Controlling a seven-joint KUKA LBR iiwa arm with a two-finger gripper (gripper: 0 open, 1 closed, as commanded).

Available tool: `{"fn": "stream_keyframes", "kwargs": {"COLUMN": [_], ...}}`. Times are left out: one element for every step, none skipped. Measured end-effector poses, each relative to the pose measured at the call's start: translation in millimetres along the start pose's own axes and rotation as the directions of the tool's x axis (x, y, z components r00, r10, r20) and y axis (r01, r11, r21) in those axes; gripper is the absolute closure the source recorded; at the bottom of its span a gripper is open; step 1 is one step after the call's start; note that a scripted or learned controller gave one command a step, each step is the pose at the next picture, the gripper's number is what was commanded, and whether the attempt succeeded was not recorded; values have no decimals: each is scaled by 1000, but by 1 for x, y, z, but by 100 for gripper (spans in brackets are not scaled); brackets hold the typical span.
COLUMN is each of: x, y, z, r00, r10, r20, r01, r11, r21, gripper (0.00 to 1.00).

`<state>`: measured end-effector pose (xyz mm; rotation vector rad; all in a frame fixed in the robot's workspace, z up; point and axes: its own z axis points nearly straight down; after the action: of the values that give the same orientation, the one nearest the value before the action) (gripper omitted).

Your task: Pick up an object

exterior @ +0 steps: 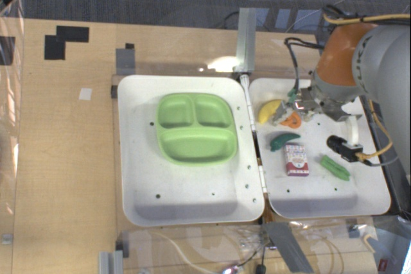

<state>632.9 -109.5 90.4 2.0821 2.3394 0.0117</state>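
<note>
The right bin [321,202] holds several small items. A yellow banana-like piece [268,110] lies at its upper left, with a small orange piece [294,120] just to its right. Below them lie a dark green pod shape [284,140], a red and white carton [296,159] and a light green piece [334,167]. My gripper [290,110] is low in the bin's upper part, right between the yellow piece and the orange piece, and its tip overlaps both. The wrist hides what lies under it.
The left bin [138,157] holds a light green divided tray [196,128]. A metal divider post [247,42] stands between the bins at the back. A black and white fitting with cables [345,145] hangs over the right bin's right side.
</note>
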Motion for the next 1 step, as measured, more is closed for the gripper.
{"fn": "stream_keyframes", "kwargs": {"x": [-36], "y": [4], "z": [-24], "r00": [999], "r10": [-41], "r20": [0], "r01": [41], "r11": [999], "r21": [4], "gripper": [0]}}
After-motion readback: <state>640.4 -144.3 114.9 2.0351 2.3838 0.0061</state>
